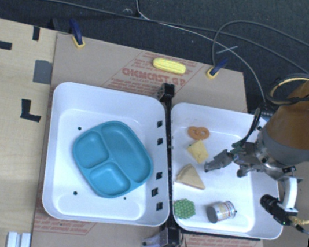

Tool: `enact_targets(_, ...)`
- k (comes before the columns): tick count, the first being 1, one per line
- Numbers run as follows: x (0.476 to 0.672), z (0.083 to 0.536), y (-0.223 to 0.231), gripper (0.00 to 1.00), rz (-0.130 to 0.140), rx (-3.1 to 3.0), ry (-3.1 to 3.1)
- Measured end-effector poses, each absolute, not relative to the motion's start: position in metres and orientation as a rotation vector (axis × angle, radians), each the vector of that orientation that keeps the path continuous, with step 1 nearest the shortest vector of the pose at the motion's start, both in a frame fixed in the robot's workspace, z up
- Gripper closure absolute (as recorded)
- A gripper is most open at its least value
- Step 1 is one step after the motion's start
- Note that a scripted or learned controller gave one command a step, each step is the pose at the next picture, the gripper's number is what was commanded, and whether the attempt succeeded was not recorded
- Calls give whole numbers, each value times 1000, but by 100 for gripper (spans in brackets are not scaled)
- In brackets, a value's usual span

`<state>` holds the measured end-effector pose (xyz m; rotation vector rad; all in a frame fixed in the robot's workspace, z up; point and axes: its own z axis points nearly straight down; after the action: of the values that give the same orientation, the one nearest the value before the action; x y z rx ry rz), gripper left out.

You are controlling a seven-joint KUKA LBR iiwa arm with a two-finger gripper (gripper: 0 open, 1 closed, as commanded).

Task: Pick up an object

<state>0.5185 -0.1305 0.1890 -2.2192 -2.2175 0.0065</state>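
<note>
Arm above the right bin (260, 125), nothing held.

The gripper (228, 164) hangs with its jaws spread open and nothing between them, though one finger is not so clear. Just left of the jaws lies a yellow cheese cube (199, 152), with a pretzel (198, 133) above it. Below left is a cheese wedge (191, 177). Lower, near the front wall, are a metal can (221, 211) and a green ball (184, 208). Far left, the left bin (59, 133) holds a blue tray (112, 158).

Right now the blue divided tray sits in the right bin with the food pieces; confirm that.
Not right. The blue divided tray sits in the left bin, alone. The food pieces, such as the cheese wedge, lie in the right bin, as the camera view shows.
</note>
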Motion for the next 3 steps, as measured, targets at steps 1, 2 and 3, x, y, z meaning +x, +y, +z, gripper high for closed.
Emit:
enact_targets(1, 523, 136, -138, 0, 8, -2218, -2218)
enact_targets(2, 525, 149, -137, 100, 2, -2217, -2222)
enact_targets(3, 522, 192, -141, 100, -2, -2223, -2224)
